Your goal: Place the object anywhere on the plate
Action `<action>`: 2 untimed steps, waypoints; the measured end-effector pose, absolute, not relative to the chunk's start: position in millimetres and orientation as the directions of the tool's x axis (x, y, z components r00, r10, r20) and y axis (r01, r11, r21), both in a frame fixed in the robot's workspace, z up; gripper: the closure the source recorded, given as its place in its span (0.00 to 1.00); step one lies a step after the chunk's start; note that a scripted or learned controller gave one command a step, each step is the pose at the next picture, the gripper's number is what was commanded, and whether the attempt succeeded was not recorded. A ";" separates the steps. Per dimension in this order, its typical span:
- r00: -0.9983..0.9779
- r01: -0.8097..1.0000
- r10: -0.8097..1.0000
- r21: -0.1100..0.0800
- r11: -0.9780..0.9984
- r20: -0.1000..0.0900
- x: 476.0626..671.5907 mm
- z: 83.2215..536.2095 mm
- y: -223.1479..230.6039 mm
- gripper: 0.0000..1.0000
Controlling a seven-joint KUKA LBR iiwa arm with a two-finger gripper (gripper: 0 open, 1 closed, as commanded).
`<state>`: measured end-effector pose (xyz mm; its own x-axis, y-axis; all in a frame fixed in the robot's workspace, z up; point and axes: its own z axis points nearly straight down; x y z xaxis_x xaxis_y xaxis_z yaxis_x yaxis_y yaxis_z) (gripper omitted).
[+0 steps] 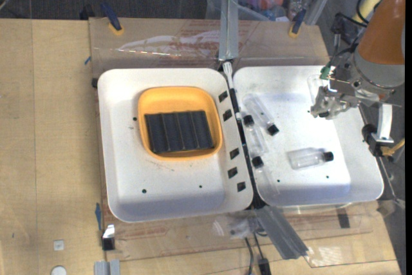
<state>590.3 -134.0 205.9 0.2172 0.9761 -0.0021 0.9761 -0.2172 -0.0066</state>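
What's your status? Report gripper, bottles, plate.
Gripper over right bin, nothing seen between fingers. Three clear bottles loose in that bin. Orange plate in left bin, dark ridged slab covering most of it.

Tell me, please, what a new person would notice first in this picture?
The orange plate in the left bin stands out most, with a dark ribbed block lying on it. In the right bin lie clear bottles with black caps, one near the front. The gripper hangs over that bin's far right part.
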 end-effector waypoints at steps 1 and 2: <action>0.064 0.998 0.998 -0.003 -0.064 -0.002 613.1 208.8 -121.7 1.00; -0.154 0.988 0.988 -0.001 0.154 -0.001 637.9 212.3 -108.2 1.00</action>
